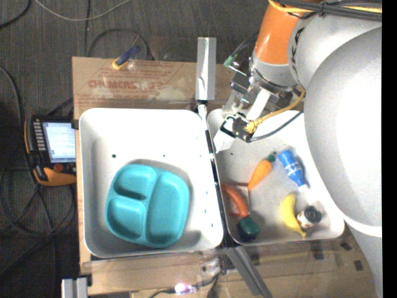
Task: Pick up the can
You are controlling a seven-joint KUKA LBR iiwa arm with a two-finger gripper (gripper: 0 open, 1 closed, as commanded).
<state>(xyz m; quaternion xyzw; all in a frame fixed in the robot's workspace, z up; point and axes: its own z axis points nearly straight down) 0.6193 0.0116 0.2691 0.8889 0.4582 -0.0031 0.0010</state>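
The can (310, 216) is small, with a dark round end facing up. It lies in the near right corner of the right bin (273, 146), touching the yellow banana (286, 213). My gripper (224, 135) hangs over the far left corner of that bin, close to the wall between the two bins. It is well away from the can, and I see nothing held in it.
The right bin also holds an orange carrot (261, 172), a blue bottle (291, 167), an orange-red pepper (236, 198) and a dark green block (249, 228). A teal divided plate (147, 205) lies in the left bin (99, 129). The big grey arm covers the right side.
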